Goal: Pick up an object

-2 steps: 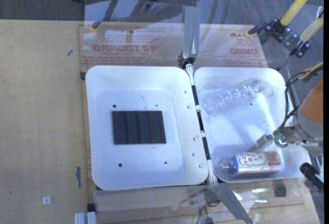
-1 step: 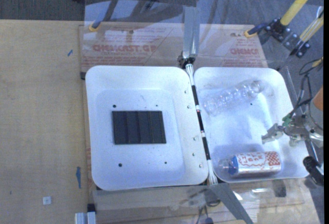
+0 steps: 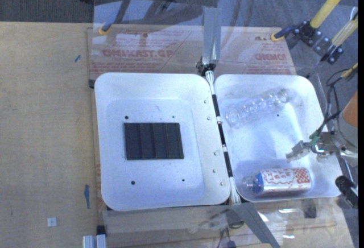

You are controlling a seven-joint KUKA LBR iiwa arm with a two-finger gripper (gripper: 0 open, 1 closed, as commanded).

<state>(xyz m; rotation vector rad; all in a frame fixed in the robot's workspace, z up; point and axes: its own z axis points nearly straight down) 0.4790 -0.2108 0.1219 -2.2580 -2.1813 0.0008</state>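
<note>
In the right bin (image 3: 307, 89) a clear plastic bottle (image 3: 257, 107) lies on its side across the far half. A red and white patterned bottle (image 3: 280, 180) with a blue cap end lies along the near wall. My gripper (image 3: 304, 149) reaches in over the bin's right rim, low above the floor. It sits between the two bottles, just above and right of the red and white one, and nothing shows in its grasp. A dark grey ribbed pad (image 3: 153, 140) lies flat in the middle of the left bin (image 3: 108, 99).
A metal divider post (image 3: 209, 36) stands behind the seam between the bins. Clear panels with red lettering (image 3: 142, 50) line the back. A yellow pole and clamp (image 3: 318, 25) stand at the far right. Cables (image 3: 335, 85) hang near the arm.
</note>
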